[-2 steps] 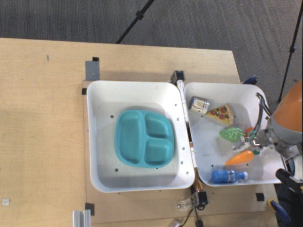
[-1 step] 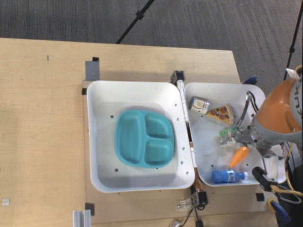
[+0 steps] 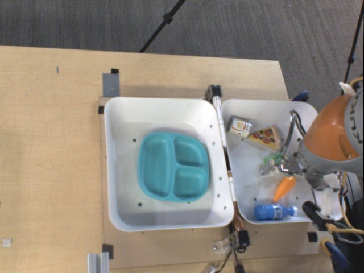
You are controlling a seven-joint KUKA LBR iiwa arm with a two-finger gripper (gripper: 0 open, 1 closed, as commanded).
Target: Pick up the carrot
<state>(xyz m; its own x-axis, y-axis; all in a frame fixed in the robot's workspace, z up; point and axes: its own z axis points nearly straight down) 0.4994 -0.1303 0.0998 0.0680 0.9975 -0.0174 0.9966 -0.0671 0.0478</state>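
Toward the near side of the right bin we find the carrot, lying at a slant, tip pointing down-left. Just below it lies a blue bottle; farther back lie a pizza slice and a small can. The gripper hangs just above the carrot's thick end; whether it is spread or closed we cannot tell. We judge a good grasp should straddle the carrot across its width, at mid-length, clear of the bottle. The left bin holds a teal divided plate.
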